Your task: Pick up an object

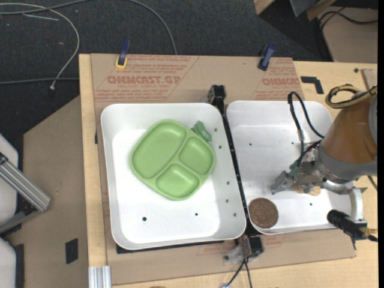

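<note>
Bench: a brown cardboard-covered surface printed with red lettering, bearing two shallow white bins side by side.
Left bin: white, with rounded corners, touching the right bin along its inner edge.
Green plate: a light green divided plate with three compartments, lying flat near the middle of the left bin, turned at an angle to the bin walls.
Small green object: a darker green piece just beside the plate's upper right edge, touching or nearly touching it; too small to name.
Right bin: white, its upper half bare apart from a few dark dots.
Brown disc: a round, speckled brown object in the near left corner of the right bin, close to the front wall.
Arm: grey with an orange band, reaching in from the right over the right bin, a black cable looping above it.
Gripper: low over the right bin, pointing left, just above and to the right of the brown disc and apart from it.
Claw state: cannot tell how far open it is; nothing visible in its grasp.
Clamps: blue, two on the far edge of the bench.
</note>
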